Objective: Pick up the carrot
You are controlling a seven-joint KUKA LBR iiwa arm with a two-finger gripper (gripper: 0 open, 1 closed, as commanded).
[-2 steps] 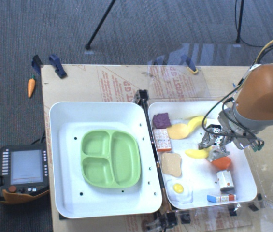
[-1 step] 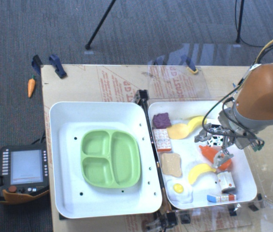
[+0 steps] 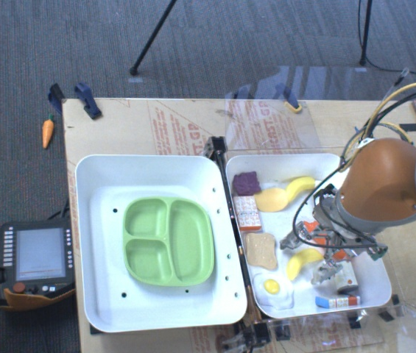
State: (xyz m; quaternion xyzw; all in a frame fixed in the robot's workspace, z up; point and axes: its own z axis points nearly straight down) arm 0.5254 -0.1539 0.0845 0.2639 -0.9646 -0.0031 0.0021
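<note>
Jaws: apart or together, cannot tell; arm's bulk masks them. Carrot [image 3: 47,132] on floor, left of worktop [image 3: 156,120], outside both bins. Green plate [image 3: 169,241] in left bin [image 3: 90,197]. Gripper [image 3: 333,267] low over right bin [image 3: 381,285], among toy food, well apart from carrot. Judgement: 1 long leftward travel needed, perhaps beyond reach; descend astride carrot's narrow width.

green tray [image 3: 169,241] in left bin [image 3: 90,197] | banana [image 3: 300,187], toast [image 3: 261,251], egg [image 3: 272,287] in right bin [image 3: 373,274]
</note>
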